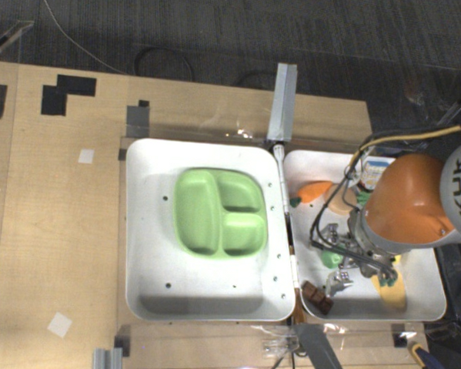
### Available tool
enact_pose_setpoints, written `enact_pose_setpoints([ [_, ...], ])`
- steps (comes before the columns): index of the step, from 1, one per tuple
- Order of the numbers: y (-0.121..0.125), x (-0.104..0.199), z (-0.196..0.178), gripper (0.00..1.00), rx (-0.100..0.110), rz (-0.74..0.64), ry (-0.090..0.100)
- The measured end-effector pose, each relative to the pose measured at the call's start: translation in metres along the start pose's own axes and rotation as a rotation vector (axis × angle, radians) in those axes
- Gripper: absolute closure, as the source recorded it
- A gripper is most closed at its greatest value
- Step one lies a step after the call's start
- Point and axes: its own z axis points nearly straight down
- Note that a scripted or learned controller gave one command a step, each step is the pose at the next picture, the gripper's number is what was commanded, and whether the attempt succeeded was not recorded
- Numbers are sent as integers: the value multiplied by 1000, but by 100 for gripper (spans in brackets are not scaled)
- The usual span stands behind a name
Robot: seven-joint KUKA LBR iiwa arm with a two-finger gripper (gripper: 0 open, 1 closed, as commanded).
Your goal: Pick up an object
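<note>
Objects lie scattered in the right-hand bin [424, 284], and the jaws hang low among them, near its front wall. The wrist, cables and metal brackets cover the jaws from above, so I cannot tell whether they are open or closed, or whether anything sits between them. Just beside them, toward the bin's front left corner, lies a small brown block [318, 297], dark, matt and square-edged. A bright green piece [330, 259] shows in part just behind the jaws, its shape mostly hidden by the cables. On the other side, a smooth yellow piece [391, 287] pokes out from under the wrist. Farther back, an orange piece [316, 192], rounded and tapering like a carrot with a green tip, rests near the wall shared with the other bin. A box [376, 170] with a blue and white face stands at the far wall. The arm [407, 198], glossy orange at its band and grey above, covers much of this bin. The left-hand bin [146, 214], shallow white plastic with rounded corners, holds a pale green plate [217, 211] moulded into three compartments. Both bins sit on a light wood-grain table [51, 232].
</note>
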Motion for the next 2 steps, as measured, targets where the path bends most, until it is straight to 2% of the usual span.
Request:
enact_pose_setpoints([
  [1,-31,-6,1,0,-10,-595,0],
  [2,-5,-18,1,0,-6,-540,7],
])
